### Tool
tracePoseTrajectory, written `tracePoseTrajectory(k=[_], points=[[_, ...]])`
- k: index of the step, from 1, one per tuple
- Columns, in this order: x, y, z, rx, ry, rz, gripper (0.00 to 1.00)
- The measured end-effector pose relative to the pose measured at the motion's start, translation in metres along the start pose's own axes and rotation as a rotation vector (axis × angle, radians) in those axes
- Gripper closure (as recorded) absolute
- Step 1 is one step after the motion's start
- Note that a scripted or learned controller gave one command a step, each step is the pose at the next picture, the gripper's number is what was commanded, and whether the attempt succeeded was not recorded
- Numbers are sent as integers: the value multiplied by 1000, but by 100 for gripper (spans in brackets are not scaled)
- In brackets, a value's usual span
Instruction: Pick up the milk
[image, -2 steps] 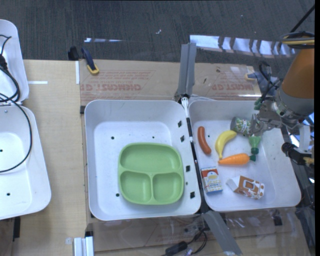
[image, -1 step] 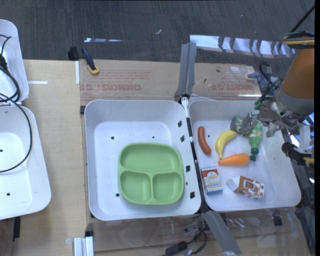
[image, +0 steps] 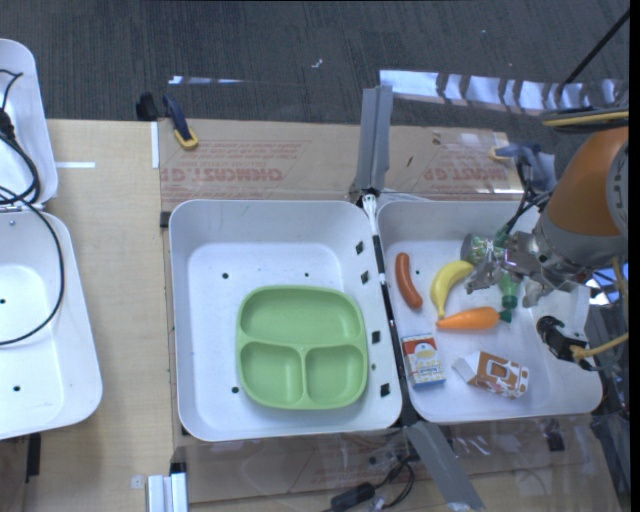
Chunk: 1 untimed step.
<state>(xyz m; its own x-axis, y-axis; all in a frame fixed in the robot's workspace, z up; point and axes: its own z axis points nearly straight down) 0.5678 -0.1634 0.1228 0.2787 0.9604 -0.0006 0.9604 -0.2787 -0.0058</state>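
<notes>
Camera view showed the hand, its state impossible to tell, hovering above the right bin's far side, while the milk carton lay toward the bin's near-left corner, its long axis running near-to-far, beside the divider.

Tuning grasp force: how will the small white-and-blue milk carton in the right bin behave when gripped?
The small white-and-blue milk carton lies flat, so it probably won't roll or tip. Its boxy paperboard look suggests light weight and walls that may dent under a hard squeeze. The white-and-orange carton lies close, possibly crowding the fingers.
</notes>
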Motion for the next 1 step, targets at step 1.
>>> tracePoseTrajectory(k=[1], points=[[-9,-48,24,-22,0,-178,0]])
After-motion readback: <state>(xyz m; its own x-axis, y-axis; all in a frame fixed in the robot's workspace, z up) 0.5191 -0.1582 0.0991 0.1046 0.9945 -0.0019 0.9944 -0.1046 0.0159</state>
